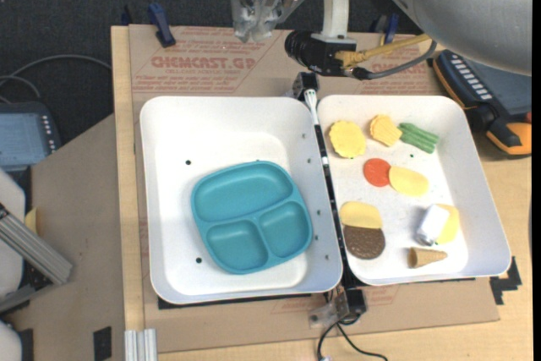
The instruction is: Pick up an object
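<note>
While the gripper (256, 17) hung above the bench behind both bins, its state impossible to tell, the pick had evidently not begun; it needed to descend onto the toy food (347, 139)

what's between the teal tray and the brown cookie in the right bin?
In the camera view, between the teal tray and the brown cookie lie bare left-bin floor and the two bins' meeting rims.
</note>
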Controlling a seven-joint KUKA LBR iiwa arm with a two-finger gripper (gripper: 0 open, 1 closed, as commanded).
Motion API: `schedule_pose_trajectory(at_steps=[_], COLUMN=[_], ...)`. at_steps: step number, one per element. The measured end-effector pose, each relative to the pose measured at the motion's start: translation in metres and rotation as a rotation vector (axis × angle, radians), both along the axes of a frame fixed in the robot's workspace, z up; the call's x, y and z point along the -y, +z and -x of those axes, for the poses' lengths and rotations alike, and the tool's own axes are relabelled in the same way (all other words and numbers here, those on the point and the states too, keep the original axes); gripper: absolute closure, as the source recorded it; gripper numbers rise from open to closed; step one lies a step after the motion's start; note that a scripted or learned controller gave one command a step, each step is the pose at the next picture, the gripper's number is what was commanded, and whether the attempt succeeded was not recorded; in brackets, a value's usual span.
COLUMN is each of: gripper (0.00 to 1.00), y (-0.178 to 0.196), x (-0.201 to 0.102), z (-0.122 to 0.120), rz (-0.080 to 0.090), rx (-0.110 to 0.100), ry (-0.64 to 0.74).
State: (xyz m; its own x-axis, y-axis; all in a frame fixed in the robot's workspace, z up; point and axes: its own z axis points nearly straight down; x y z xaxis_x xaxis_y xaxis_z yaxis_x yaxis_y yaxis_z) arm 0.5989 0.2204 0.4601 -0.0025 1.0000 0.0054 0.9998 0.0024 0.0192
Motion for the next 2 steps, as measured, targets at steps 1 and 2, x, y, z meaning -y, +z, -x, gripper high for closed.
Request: schedule_pose_trajectory(at_steps=[1, 2], gripper=[1.00, 1.00], y=[0.081, 0.042], x=[-0.002, -0.005], z=[-0.038, 0.082], rz=[0.003, 0.005], rx=[-0.006, -0.028], ry=[-0.001, 0.004])
